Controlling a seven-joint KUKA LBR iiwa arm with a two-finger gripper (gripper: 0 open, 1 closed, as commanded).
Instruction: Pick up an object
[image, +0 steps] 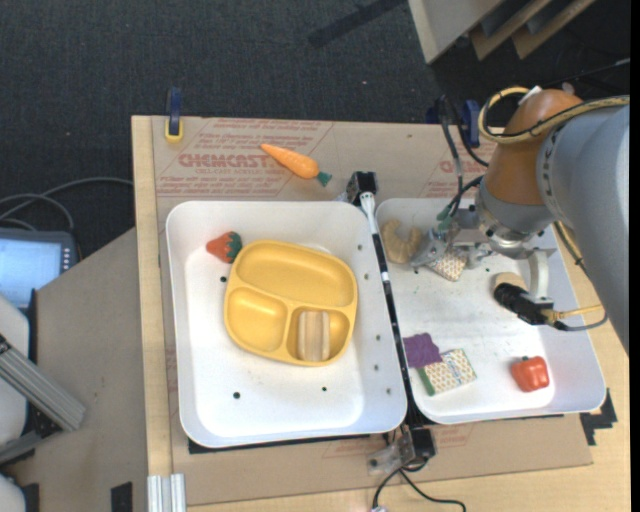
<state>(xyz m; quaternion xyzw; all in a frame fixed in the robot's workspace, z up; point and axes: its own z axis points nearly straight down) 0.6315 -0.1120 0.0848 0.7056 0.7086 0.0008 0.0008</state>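
A brown bench top printed with red lettering carries a toy carrot lying just beyond the far rim of the left bin, off the bench's far-left edge sits a blue clamp. A black clamp sits at the far end of the seam between that bin and its neighbour. Dark carpet lies beyond the bench.

My bench is pale wood, topped with a brown printed board. Around it I see dark grey carpet at the far side and left. A blue-lit screen sits at the left edge, with a cable looping near it. Pale furniture stands far right.
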